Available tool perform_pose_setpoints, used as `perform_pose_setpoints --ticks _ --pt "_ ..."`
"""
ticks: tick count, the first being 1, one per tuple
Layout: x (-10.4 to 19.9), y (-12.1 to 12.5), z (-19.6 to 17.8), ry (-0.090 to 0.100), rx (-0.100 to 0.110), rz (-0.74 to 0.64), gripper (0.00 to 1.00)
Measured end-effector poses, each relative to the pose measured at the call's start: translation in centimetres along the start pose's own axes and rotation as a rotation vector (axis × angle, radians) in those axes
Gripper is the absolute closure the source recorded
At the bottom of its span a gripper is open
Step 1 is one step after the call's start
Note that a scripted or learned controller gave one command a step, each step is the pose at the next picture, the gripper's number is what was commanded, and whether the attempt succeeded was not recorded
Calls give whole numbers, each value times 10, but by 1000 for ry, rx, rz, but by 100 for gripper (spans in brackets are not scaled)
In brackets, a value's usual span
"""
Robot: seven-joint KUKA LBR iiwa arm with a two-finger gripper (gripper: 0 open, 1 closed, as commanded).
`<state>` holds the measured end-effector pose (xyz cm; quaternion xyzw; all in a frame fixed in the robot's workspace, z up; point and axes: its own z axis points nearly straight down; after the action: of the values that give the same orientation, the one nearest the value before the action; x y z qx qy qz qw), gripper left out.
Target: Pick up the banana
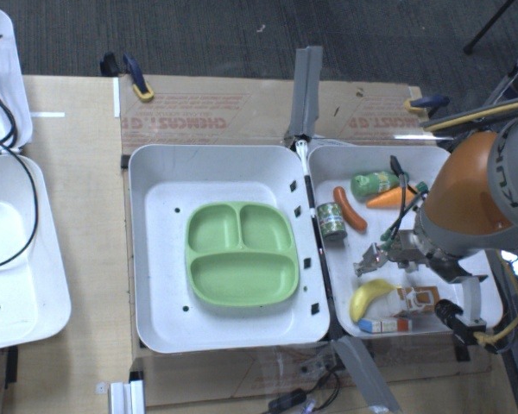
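The yellow banana (369, 297) lies in the right bin (363, 150) near its front edge, curved, with its tip pointing up and to the right. My gripper (375, 258) hangs just above and behind the banana, at the end of the grey arm with the orange band (470, 188) that comes in from the right. Nothing shows held in it, and the banana rests on the bin floor.
Also in the right bin are a green can (331, 220), a red sausage (350, 210), a green bottle (373, 183), a carrot (390, 198), a small carton (420, 297) and a white tube (384, 325). A green divided plate (242, 254) sits in the left bin (140, 231).
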<state>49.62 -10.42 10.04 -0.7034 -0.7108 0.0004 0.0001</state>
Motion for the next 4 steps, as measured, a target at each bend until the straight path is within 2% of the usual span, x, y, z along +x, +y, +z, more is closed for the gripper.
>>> perform_pose_setpoints --ticks 1,2,3,4 --pt "6 -19 9 1 1 -92 0" --pt "6 -18 0 1 -1 -87 100" --pt "5 -18 1 1 0 -88 0" --pt "9 -19 9 1 1 -487 0"
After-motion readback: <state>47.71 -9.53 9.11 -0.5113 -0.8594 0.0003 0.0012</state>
